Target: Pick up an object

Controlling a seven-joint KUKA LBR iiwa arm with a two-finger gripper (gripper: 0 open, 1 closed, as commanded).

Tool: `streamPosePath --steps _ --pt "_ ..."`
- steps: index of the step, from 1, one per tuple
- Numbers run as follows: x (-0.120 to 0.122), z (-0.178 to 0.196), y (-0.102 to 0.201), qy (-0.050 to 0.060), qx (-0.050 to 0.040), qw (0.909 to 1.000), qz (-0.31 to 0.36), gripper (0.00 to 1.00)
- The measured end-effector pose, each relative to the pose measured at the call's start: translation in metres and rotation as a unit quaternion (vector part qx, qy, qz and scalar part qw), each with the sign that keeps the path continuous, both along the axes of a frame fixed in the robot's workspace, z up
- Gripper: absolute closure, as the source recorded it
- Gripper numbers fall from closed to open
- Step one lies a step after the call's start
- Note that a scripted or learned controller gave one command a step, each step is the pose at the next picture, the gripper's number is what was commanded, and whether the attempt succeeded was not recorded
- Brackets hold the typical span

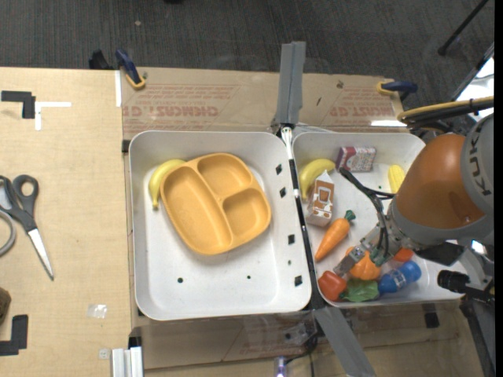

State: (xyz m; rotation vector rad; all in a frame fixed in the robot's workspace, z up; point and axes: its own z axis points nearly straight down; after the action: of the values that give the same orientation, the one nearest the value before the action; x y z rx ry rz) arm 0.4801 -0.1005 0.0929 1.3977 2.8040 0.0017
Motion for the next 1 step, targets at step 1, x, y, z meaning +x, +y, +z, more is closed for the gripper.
streamPosePath --steps 1 --pt "-0.0004 -0.0001 0.0 0.0 0.0003 1.0 -0.009 0.0"
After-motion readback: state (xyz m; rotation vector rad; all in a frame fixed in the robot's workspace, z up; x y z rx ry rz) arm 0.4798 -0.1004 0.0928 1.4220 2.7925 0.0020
